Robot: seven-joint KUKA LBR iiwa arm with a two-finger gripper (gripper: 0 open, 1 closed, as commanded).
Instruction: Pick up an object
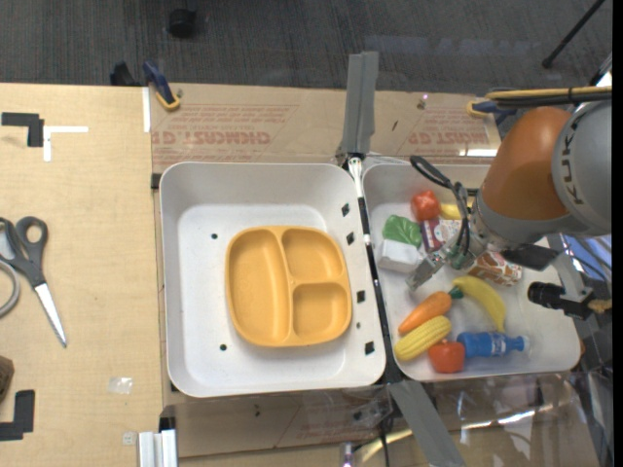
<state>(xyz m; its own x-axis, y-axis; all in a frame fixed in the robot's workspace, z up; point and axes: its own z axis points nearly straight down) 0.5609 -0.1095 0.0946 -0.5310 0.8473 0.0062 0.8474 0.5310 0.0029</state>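
Two white bins sit side by side on the bench (78, 261), and the split between them looks deliberate: the right bin (555, 353) is the stock of things to pick from, the left bin (185, 280) the place to put them.

The left bin holds a yellow divided plate (289, 285), lying flat near its middle with its three wells bare.

The right bin is crowded. A carrot (426, 310) lies just beside a corn cob (422, 339), with a red tomato (447, 356) touching the cob's end and a blue bottle (492, 343) next to it. A banana (484, 298) curves above the bottle. Farther back are a green packet (401, 230) on a white box (396, 253) and a red pepper (425, 205).

The gripper (428, 269) reaches down among these, just above the carrot, likely lining up on it. Whether its tips are spread or closed I cannot tell, and nothing shows between them.

Scissors (34, 270) lie well apart on the bench.
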